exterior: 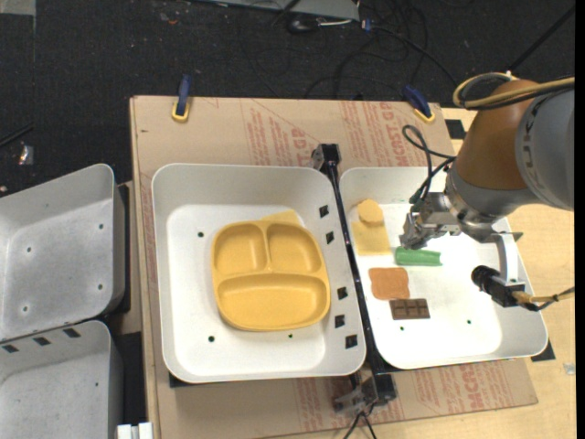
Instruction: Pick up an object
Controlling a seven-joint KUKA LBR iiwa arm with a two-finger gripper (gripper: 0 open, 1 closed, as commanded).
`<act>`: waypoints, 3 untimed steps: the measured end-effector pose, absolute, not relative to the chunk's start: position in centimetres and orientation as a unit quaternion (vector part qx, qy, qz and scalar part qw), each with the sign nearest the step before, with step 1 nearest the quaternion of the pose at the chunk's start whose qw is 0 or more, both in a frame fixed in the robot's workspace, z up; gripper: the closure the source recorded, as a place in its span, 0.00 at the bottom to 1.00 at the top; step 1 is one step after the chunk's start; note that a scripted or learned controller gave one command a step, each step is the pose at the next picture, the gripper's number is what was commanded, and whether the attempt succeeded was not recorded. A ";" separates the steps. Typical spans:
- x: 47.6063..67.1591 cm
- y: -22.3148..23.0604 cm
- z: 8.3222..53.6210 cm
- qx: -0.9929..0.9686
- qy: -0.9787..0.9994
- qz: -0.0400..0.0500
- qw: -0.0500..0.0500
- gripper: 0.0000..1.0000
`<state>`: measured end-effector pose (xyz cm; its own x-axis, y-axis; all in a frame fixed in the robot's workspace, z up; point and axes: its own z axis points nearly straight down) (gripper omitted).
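In the right bin (475,341) lie a green stick-shaped piece (419,257), a pale yellow block with a round top (369,225), a brown square slab (389,283) and a small dark chocolate bar (409,309). My gripper (411,237) hangs just above the left end of the green piece, pointing down at it. The arm's grey and orange wrist (498,158) rises behind it to the right. Nothing shows between the gripper and the bin floor but the green piece lying flat.
The left bin (183,337) holds a yellow three-compartment tray (271,275). A black divider (343,245) runs between the bins. A black fitting with a cable (494,284) sits at the right bin's right side. Grey metal panels (55,245) lie far left.
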<state>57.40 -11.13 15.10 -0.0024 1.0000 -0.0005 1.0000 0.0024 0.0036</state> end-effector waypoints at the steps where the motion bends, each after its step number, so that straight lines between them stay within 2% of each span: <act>1: 57.0 -11.0 19.5 0.706 0.708 0.001 0.001 1.00; 2: 57.1 -11.0 22.2 0.706 0.708 0.001 0.002 1.00; 3: 56.1 -5.7 23.3 0.704 0.710 0.001 0.000 1.00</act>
